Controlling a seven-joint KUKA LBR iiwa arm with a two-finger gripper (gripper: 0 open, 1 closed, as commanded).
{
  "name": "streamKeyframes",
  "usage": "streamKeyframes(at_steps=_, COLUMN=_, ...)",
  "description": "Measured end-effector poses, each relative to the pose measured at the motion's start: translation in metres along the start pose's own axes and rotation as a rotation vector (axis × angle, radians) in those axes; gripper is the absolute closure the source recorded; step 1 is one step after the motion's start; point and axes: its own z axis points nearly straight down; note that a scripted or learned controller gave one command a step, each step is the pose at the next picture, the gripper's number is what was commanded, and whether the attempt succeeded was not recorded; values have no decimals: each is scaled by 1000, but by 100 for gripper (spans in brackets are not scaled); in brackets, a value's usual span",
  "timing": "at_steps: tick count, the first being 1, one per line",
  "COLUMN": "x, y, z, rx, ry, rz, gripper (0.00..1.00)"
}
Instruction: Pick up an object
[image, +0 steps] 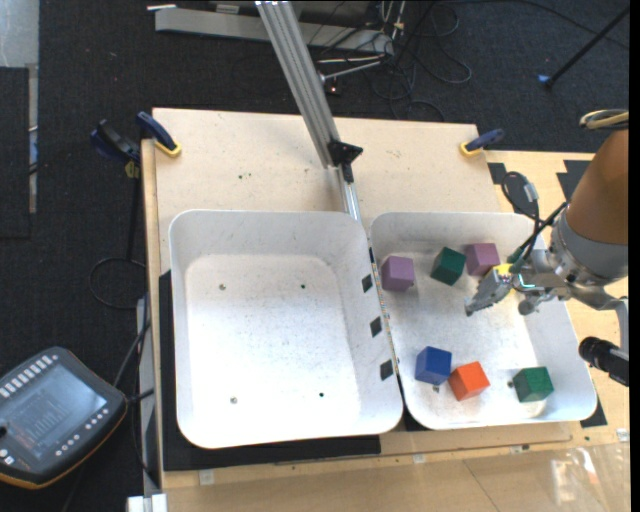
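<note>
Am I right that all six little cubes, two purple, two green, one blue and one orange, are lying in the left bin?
Not quite. The camera view shows all six cubes in the right bin: purple and, green and, blue, orange.

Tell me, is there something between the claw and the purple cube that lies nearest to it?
Nothing visible stands between them. The claw hangs in the right bin, just below and beside the purple cube. The green cube lies to the left of that cube, out of the path.
</note>
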Motion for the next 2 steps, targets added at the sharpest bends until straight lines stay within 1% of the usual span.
streamKeyframes(at_steps=1, x=0, y=1, z=-2, rx=-4, ry=-1, rz=2, gripper=0)
streamKeyframes(at_steps=2, x=4, y=4, z=42, rx=-1, ry=0, rz=2, gripper=0)
